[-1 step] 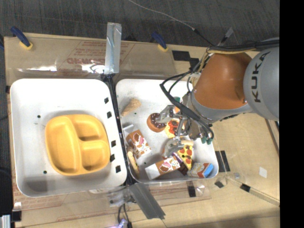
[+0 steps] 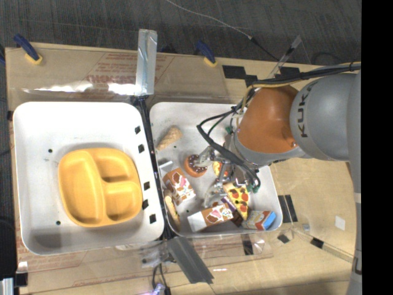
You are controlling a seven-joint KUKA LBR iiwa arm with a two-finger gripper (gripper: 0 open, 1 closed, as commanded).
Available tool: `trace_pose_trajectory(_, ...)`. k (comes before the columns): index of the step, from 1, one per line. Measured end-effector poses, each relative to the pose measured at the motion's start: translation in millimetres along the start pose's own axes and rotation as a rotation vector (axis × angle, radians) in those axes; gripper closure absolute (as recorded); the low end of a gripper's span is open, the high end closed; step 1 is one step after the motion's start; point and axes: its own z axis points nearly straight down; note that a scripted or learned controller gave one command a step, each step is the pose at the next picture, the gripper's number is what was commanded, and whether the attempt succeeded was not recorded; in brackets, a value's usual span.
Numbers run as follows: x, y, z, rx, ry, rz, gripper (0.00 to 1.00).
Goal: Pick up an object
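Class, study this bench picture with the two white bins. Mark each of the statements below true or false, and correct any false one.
1. The yellow divided tray lies in the left bin. True.
2. The arm reaches over the left bin. False: it is over the right bin.
3. The doughnut lies in the right bin. True.
4. The right bin holds a single item. False: several small items lie there, including a pizza slice toy.

Only legible text: "KU", start of a brand name, black letters on the grey arm, right of frame. Red print on cardboard, upper left, too blurred.
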Motion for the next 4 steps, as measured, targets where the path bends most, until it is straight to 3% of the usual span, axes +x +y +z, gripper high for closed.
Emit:
trace_pose_trajectory(1,-79,15,-61,0.001,-0.005,0.001,0.00)
trace_pose_trajectory(2,-66,-34,3,0.001,-0.001,-0.136,0.00)
trace_pose_trajectory(3,-47,16,10,-0.001,0.004,0.043,0.00)
trace_pose_trajectory(4,-30,30,5,0.016,-0.010,0.251,0.00)
